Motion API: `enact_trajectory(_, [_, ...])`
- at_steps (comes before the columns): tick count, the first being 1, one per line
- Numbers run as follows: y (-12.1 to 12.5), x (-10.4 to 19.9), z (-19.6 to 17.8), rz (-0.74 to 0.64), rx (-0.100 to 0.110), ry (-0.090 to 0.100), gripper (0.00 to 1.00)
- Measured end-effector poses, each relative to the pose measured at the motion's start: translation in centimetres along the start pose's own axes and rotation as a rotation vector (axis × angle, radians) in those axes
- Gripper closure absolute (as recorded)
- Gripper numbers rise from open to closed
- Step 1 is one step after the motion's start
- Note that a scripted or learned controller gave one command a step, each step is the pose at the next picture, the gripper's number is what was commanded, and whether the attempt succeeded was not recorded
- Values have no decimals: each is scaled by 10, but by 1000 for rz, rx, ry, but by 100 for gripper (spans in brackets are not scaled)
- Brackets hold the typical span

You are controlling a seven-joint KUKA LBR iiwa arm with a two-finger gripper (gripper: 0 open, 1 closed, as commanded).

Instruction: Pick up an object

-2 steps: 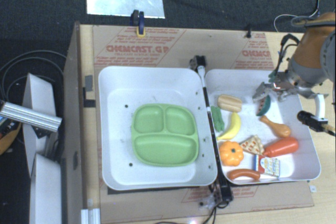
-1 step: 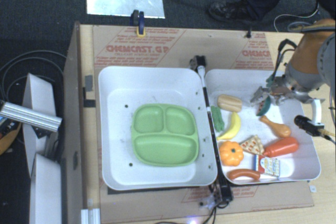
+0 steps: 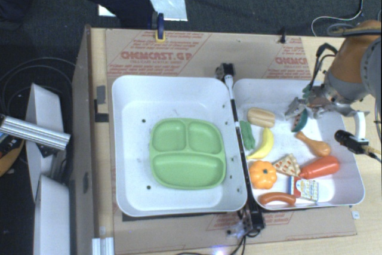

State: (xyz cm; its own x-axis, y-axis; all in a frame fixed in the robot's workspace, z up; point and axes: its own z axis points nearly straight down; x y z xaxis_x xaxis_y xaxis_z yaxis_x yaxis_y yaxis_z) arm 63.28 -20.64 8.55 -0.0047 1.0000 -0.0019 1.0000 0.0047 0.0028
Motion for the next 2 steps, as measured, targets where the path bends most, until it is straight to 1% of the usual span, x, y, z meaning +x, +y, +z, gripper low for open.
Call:
enact_trajectory(1, [5,0,0,-1,-1,0,0])
enact_trajectory(2, [-9,0,1,3,2,0,0])
